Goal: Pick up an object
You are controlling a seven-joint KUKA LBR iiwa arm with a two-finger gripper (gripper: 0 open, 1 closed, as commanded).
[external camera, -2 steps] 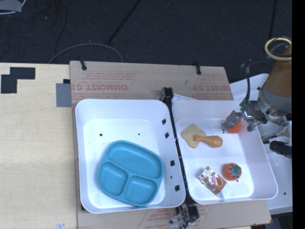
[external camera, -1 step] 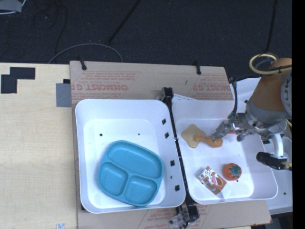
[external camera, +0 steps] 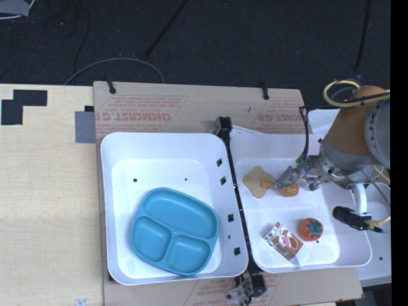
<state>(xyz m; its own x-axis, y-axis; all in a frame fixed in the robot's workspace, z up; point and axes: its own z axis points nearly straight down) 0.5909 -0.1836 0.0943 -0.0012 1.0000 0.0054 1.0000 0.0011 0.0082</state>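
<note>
Tan, lumpy object [external camera: 257,181] lies just beside the tool [external camera: 288,182], whose opening I cannot tell.

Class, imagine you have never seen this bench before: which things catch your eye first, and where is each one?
The big blue divided plate lies in the left bin, the boldest patch of colour. In the right bin, a red tomato-like toy sits near the front beside a small patterned packet. Further back, the gripper is down by a tan piece and a small orange piece.
</note>
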